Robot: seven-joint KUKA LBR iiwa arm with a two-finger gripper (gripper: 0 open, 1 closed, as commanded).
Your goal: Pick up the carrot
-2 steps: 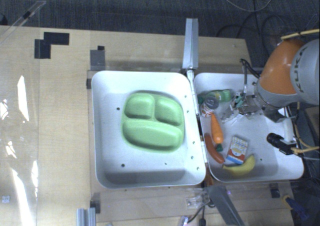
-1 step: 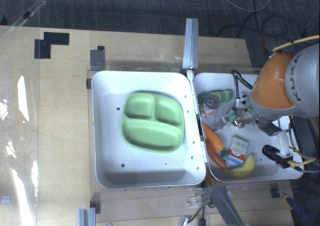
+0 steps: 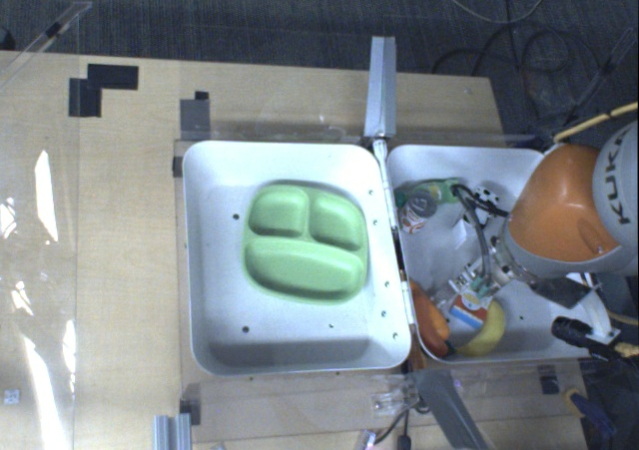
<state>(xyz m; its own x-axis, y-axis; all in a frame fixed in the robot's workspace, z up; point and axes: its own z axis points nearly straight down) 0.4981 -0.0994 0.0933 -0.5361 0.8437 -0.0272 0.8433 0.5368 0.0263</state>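
The carrot lies just left and below the hand; its grip I cannot tell.

The orange carrot, seemingly lying flat, near right bin's front-left corner.

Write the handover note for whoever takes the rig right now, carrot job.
Tool: low inside the right bin, near its front, above the cluttered items; whether it is open or shut cannot be told, and nothing is visibly held.
Carrot: lying in the right bin's front left corner, against the wall next to the left bin, beside a banana.
Green divided tray: sits in the left bin.
Done: arm has reached into the right bin.
Left: grip the carrot and lift it out.
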